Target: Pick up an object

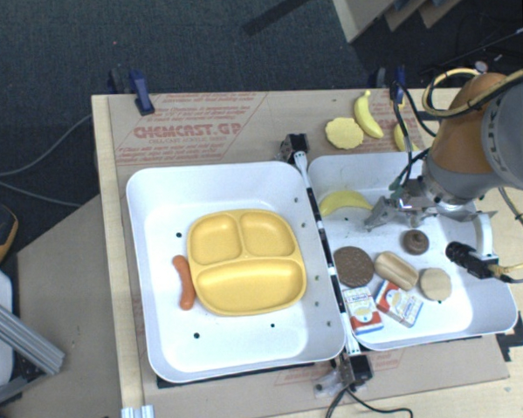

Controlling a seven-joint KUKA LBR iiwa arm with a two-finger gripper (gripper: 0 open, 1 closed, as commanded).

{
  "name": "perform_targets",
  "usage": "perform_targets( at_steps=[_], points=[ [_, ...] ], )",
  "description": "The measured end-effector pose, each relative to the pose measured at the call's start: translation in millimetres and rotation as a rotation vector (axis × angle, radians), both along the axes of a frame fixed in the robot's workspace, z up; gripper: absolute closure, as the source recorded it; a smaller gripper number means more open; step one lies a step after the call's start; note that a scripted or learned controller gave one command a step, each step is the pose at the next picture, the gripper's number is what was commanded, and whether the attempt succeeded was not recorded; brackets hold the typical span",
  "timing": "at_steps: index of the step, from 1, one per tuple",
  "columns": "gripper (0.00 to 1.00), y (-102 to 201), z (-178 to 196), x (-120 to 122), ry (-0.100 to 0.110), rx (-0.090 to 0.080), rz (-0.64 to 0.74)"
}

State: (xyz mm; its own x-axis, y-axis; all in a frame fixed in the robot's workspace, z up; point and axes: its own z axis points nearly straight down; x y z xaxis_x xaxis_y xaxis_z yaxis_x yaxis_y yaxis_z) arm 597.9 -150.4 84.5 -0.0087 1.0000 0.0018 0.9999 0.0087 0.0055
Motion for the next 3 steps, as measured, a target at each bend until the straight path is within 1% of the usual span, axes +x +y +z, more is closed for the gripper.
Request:
perform_targets(
  at_steps=[1, 2, 3],
  points=[
    [0.00, -65.0, 0.2, -46.2, 0.008, 0.000, -0.014],
    [1.00, -61.6, 10.6, -43.4, 0.004, -0.002, -0.009],
    [1.00, 33.4, 76.8, 2.1, -0.005, 0.000, 0.003]
  ],
)
